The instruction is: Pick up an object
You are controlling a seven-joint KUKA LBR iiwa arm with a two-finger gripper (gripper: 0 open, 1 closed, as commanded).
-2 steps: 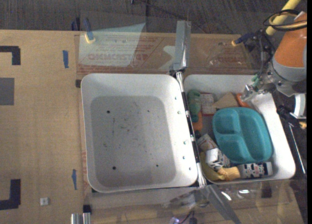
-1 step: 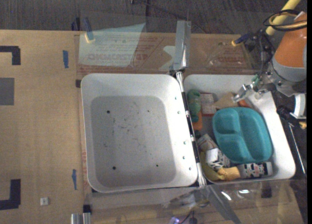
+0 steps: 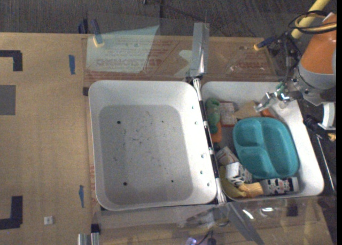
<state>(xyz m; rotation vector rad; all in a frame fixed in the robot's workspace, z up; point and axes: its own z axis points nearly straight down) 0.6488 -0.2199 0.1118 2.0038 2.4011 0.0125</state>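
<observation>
Clutter fills the right bin, and the biggest piece in it is a teal divided tray lying tilted across the middle, its three compartments facing up. At the tray's ten o'clock a green object lies along the bin's left wall, with a small orange piece just below it and a pale pinkish block beside it. At the tray's seven o'clock sit a few small printed packets, and below them a yellow banana-like toy rests against the bin's near wall, touching a flat printed box at the tray's six o'clock.

At the tray's one o'clock the gripper hangs over the bin's far right corner, metal and shiny, with nothing visibly caught in it; whether it is released or clenched cannot be told from this slant. The grey arm with its orange band reaches in from three o'clock.

At nine o'clock of all this lies the left bin, its grey floor speckled with small dark marks. Both bins rest on a tan bench bearing bits of blue tape
</observation>
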